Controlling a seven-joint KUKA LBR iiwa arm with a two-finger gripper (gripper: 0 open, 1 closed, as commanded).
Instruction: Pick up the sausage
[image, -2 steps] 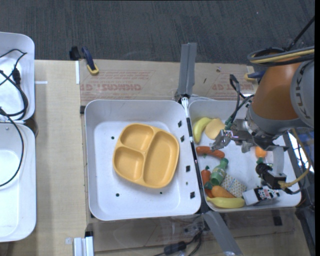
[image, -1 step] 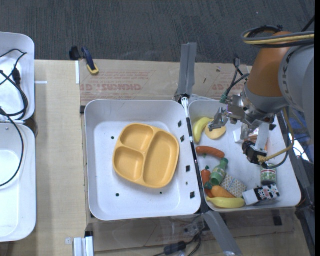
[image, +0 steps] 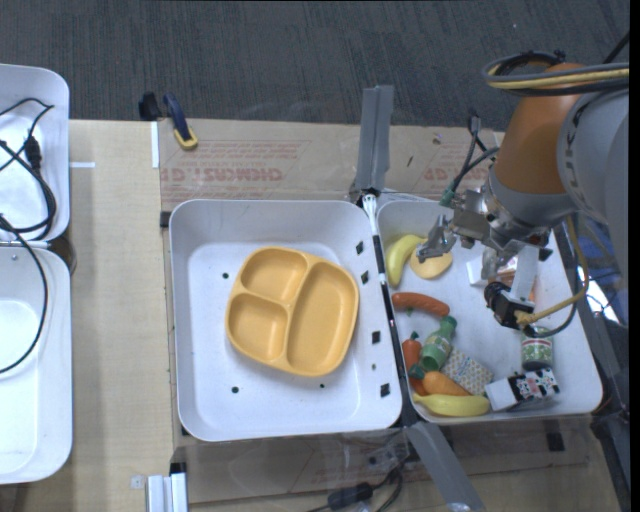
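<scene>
My claw (image: 440, 240) hovers over the right bin's far side; I cannot tell its opening. The sausage (image: 421, 302) lies nearer, untouched.

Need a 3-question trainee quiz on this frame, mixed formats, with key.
1. True or false: the sausage lies in the same bin as the yellow divided plate.
2. Which item lies nearest the gripper? A) green bottle B) banana by the bin's far end C) carrot
3. Fill in: the yellow divided plate has ___ compartments.

Key: 1 false, the sausage is in the right bin, the plate in the left bin. 2 B. 3 three.
</scene>
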